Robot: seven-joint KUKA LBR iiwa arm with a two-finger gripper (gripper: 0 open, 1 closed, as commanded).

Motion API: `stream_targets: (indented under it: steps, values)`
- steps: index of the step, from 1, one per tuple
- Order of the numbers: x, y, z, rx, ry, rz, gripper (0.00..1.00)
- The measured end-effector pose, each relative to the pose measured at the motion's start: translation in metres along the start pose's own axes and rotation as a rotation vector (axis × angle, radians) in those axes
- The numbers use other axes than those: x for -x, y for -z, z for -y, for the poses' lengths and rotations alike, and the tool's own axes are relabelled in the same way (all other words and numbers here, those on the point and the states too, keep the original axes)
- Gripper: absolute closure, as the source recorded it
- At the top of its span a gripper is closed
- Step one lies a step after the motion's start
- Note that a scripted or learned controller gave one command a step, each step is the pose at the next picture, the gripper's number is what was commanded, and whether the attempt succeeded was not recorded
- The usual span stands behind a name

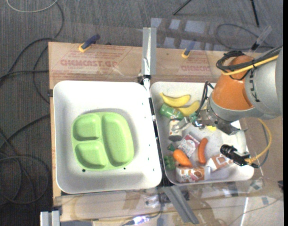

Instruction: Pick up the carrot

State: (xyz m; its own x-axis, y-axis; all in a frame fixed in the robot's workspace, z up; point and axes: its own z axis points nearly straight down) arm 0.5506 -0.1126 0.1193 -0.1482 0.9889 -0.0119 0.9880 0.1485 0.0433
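Observation:
The carrot [182, 158], orange with a green leafy end, lies in the front left part of the right bin [245, 175], among other toy foods. My gripper [198, 119] hangs low over the middle of that bin, just below the bananas, behind and to the right of the carrot. The grey wrist and orange band [232, 96] hide much of the gripper from above. Nothing shows as held.
Two yellow bananas [178, 100], a green item [167, 111], a red sausage [202, 150] and small packets [191, 174] crowd the right bin. The left bin [64, 98] holds a green divided plate [103, 139]. A black and yellow cable [236, 155] trails at the right.

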Motion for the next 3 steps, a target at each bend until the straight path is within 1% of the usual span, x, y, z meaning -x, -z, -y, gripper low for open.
stream_targets:
  steps: [1,2,3]
  values:
    - [-0.032,0.066,0.061,-0.047,0.053,-0.015,0.00]
    - [-0.016,-0.020,0.063,-0.031,0.211,-0.009,0.00]
    - [-0.016,-0.008,0.060,-0.026,0.213,-0.009,1.00]
